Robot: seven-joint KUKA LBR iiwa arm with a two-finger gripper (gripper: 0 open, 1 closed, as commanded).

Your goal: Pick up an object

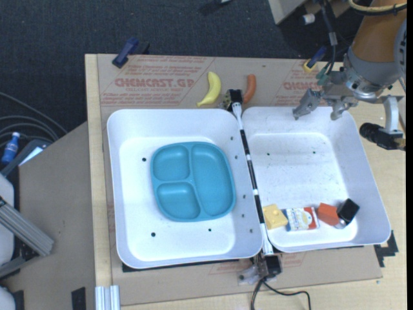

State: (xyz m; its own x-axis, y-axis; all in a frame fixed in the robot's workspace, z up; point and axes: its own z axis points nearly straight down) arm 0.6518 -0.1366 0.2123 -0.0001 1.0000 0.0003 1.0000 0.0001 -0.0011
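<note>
Camera view: carton (301, 219) (lying crosswise)

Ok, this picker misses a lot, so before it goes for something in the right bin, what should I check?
1. Gripper carries nothing: ok, fingers spread and bare.
2. Targets present: ok, yellow block, white carton, orange block and black block lie in the right bin.
3. Gripper above a target: not ok, it hangs at the bin's far rim; the items sit along the near edge.
4. Room around items: not ok, they crowd together.
5. Grip firmness: cannot tell.
</note>
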